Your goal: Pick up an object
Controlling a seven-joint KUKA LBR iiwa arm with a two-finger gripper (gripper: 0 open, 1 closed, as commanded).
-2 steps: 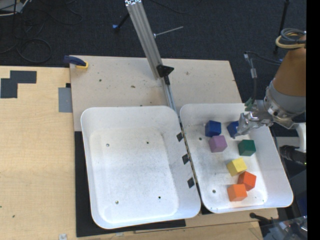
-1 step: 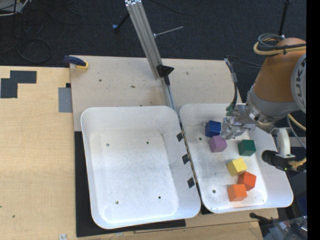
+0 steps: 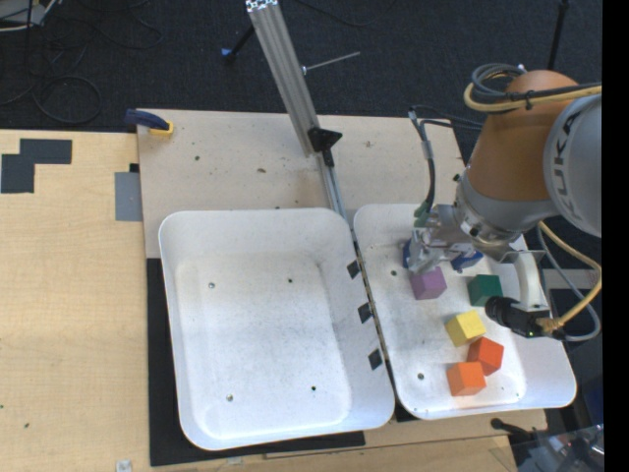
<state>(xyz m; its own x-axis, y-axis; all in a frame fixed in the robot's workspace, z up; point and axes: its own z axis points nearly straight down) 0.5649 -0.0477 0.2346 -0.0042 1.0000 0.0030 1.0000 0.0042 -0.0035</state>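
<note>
The arm (image 3: 536, 155) reaches in from the right over the right bin (image 3: 413, 386), its orange band above the wrist. The fingers (image 3: 425, 256) point down at the upper part of this bin, directly above a purple block (image 3: 428, 284) that lies on the bin floor. The block sits just under the tips, touching or nearly touching them; whether it is between them cannot be told, and whether the fingers stand wide or narrow cannot be told either, since the wrist hides much of them.

4 more blocks lie in the same bin. A green block (image 3: 484, 288) sits to the right of the purple one, partly tucked under the arm's fittings. A yellow block (image 3: 466, 326) lies nearer the camera, with a red block (image 3: 488, 354) just beside it and an orange block (image 3: 465, 378) touching or nearly touching the red one, close to the bin's near edge.

The left bin (image 3: 197, 401) stands beside the right one on the table (image 3: 226, 160).

On the grey arm casing, the letters "KUKA" run down the side, partly cut off at the picture's edge.
</note>
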